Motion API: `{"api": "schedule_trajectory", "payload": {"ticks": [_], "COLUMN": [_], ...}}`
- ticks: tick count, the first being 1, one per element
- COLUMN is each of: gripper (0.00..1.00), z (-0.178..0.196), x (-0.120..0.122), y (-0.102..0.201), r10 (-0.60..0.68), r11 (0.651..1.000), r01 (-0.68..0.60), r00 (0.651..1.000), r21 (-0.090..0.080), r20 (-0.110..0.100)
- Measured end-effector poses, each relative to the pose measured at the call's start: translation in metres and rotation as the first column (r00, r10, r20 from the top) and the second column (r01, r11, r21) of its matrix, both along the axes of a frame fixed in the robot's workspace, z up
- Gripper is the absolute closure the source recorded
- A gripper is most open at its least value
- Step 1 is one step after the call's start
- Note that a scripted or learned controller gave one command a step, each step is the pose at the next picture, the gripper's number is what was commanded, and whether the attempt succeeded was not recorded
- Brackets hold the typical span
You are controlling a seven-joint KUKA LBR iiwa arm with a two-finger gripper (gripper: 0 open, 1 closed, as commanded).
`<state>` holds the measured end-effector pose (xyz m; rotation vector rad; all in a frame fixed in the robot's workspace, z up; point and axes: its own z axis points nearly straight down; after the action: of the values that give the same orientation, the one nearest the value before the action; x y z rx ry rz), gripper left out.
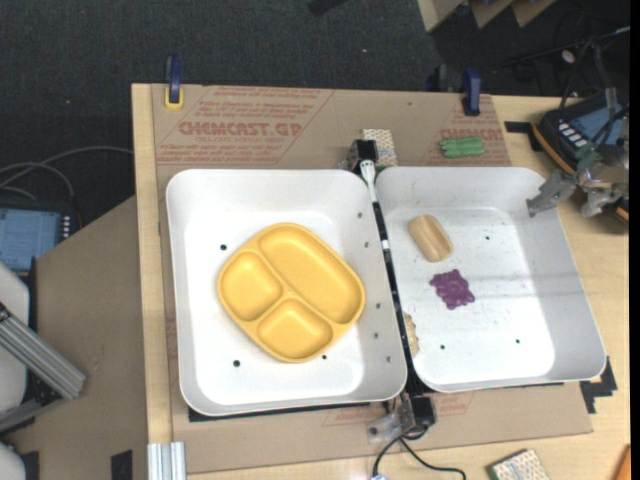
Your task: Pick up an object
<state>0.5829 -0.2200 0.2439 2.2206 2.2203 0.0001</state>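
Tan bread roll (430, 237) and purple cluster (452, 289) lie ungrasped in my right bin (560, 298); end effector (545, 200), at two o'clock, spread unreadable, must descend next.

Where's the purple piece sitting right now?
In the camera view, the purple piece lies in the right bin, toward its left side. It sits just below the tan bread-shaped piece, apart from it.

Yellow 3-compartment plate (290, 290) in left white bin (190, 268); tan bread roll (430, 237) and purple grapes (452, 288) in right white bin (540, 308).
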Motion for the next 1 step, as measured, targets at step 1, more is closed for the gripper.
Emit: {"api": "schedule_trajectory", "payload": {"ticks": [1], "gripper": [0.0], "z": [-0.162], "x": [0.0419], "y": [0.0485], "r10": [0.005], "r11": [1.0], "r01": [-0.005], "r00": [1.0], "r21": [0.007], "r20": [-0.014]}}
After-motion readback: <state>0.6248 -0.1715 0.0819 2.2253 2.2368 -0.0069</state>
